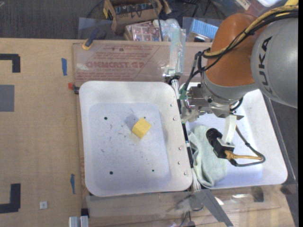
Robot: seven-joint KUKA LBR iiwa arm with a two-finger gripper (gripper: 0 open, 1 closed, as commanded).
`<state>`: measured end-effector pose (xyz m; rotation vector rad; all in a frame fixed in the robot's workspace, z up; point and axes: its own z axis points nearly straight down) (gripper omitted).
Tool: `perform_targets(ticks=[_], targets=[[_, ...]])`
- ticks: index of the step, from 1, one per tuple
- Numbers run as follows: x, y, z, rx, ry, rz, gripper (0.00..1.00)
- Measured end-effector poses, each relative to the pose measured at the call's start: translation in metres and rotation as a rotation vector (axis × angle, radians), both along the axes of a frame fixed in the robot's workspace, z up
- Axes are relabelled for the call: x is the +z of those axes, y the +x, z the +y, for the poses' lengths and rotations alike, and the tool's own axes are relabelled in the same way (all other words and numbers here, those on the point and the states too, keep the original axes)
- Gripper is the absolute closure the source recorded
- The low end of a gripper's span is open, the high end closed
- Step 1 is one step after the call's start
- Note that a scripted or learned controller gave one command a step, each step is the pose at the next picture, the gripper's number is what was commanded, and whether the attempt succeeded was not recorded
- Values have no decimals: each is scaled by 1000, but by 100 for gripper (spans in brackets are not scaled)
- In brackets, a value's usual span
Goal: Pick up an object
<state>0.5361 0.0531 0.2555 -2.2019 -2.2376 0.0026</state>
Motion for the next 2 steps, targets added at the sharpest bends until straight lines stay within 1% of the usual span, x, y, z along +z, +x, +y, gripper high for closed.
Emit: perform_targets(ticks=[1, 2], targets=[[34, 13, 83, 369, 0, -7, 100], [-42, 36, 36, 256, 0, -3, 100]])
